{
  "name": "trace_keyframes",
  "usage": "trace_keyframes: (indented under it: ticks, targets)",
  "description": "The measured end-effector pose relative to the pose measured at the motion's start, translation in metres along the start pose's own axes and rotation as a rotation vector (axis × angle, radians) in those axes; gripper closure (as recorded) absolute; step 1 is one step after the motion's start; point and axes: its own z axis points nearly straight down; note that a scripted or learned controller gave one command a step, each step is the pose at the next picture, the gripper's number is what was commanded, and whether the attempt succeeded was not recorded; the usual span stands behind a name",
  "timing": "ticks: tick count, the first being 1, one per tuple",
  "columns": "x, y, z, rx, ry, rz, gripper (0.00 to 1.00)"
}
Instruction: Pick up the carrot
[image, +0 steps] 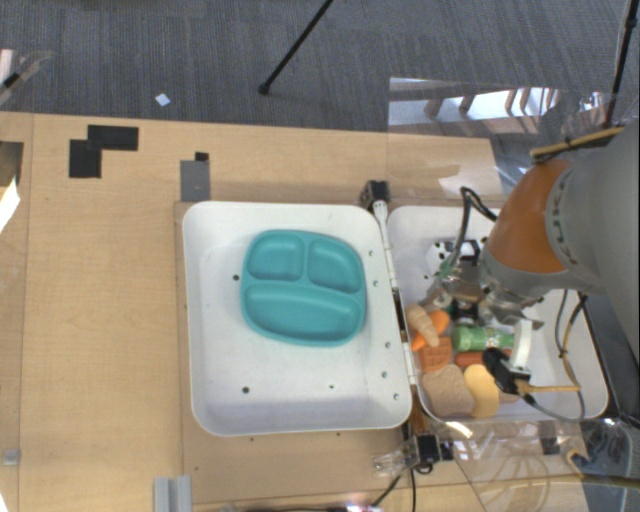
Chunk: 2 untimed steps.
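Note:
The carrot (433, 356) is an orange piece lying in the right bin (408, 232), close to that bin's left wall. A green piece (470, 340) touches its right end. My gripper (458, 302) hangs low over the right bin, just above and to the right of the carrot, among the toy foods. The grey arm with its orange band (525, 235) reaches in from the right and hides much of the bin behind it. I see nothing lifted clear of the bin floor.
The left bin (215, 400) holds a teal divided plate (302, 286). Around the carrot lie a cream and orange piece (424, 322), a tan bread-like lump (447, 392) and a yellow piece (483, 388). A divider rail (392, 290) separates the bins.

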Motion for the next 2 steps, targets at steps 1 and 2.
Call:
trace_keyframes:
  ticks: [1,2]
  targets:
    - [0.002,0.005,-0.016,-0.014,0.001,-0.004,1.00]
    - [0.072,0.027,-0.161,0.005,0.001,0.290,1.00]
